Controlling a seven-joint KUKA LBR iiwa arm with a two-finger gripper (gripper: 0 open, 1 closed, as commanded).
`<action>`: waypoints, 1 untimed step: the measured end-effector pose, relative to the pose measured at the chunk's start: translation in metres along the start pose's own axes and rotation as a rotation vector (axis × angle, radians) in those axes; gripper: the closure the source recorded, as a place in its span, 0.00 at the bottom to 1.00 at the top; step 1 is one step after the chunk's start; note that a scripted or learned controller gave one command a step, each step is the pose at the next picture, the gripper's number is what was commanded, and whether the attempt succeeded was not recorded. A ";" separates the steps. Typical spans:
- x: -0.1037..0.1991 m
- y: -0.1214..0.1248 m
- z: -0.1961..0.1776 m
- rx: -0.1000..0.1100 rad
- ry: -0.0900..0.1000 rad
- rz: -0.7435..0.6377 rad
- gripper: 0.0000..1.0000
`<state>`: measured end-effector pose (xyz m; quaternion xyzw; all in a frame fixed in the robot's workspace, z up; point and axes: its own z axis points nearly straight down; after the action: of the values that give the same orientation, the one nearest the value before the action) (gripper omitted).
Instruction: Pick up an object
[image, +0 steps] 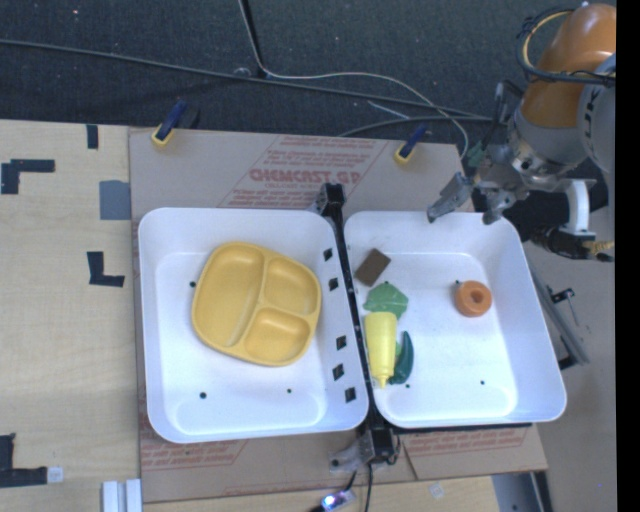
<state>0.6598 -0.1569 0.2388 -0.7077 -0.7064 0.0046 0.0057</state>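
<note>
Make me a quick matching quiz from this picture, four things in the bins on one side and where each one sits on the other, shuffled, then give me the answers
Things:
1. yellow divided plate
2. orange ring
3. brown block
4. yellow corn toy

Places:
A. right bin, toward its right side, alone
B. right bin, near the divider, just below the green leafy piece
C. left bin, around its middle
D. right bin, upper left area, above the green leafy piece

Pairs: 1-C, 2-A, 3-D, 4-B

Red print on the cardboard sheet (300, 175) (mirrored, seemingly "CHEMGEAR") stays unreadable.
</note>
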 end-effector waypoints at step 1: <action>0.001 0.002 -0.009 -0.013 -0.002 -0.003 0.00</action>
<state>0.6623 -0.1564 0.2474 -0.7066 -0.7076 0.0006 0.0003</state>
